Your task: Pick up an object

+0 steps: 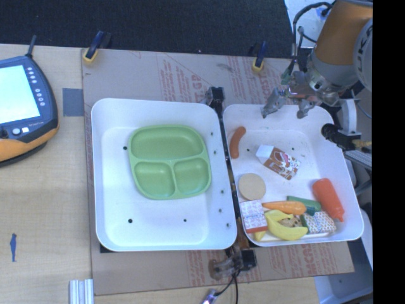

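Landmark: the right bin [352,189], white and shallow, its near corner crowded, its far half mostly bare floor.

Gripper [289,106] hangs over the right bin's far rim, near the far-left corner. Fingers spread apart, nothing between them, released. One fingertip sits left over the rim, the other right; bare bin floor lies just below and toward me.

Inside the right bin:
- Sausage [236,141], reddish, lying along the left wall, almost touching it. Little room on that side.
- Small wrapped package [279,161], brown and white, about mid-bin, tilted. Open floor all round it, the freest piece here.
- Round tan disc [252,186], flat, nearer me than the sausage, close to the left wall.
- Large carrot [329,199], orange-red, by the right wall, angled.
- Near edge cluster, pieces touching or overlapping: a red-and-white carton [252,217] at the left, a banana [283,227] lying against the near rim, a small carrot [285,206] and a green piece [305,202] just behind it, a patterned box [320,223] at the right. Tight packing; no gaps to speak of.

Left of the right bin, wall to wall with it, stands the left bin [107,170], holding a green divided tray [170,161] with bare white floor around it on every side.

Well left of both, a handheld controller [24,106] with a screen rests on the bench. Both bins sit on a cardboard sheet [171,75] clamped at its far edge.
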Robot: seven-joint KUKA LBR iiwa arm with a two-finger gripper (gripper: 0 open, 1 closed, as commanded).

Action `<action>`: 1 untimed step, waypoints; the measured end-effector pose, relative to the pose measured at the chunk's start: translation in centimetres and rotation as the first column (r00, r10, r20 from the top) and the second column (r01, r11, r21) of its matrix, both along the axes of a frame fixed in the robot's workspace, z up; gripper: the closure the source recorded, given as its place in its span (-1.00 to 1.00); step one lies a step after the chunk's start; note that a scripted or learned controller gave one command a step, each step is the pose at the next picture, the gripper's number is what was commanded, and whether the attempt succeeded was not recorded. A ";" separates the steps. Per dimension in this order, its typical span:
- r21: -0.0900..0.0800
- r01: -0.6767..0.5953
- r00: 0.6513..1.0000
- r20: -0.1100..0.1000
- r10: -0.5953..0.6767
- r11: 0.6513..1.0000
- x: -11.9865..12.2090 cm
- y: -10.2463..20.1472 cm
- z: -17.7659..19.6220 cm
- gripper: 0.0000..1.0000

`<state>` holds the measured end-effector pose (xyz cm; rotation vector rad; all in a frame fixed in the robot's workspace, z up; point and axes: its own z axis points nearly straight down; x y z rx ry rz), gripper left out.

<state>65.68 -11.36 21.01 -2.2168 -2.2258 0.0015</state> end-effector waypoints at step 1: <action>0.000 0.000 1.000 -0.006 0.000 1.000 -3.0 -3.3 -10.3 -1.00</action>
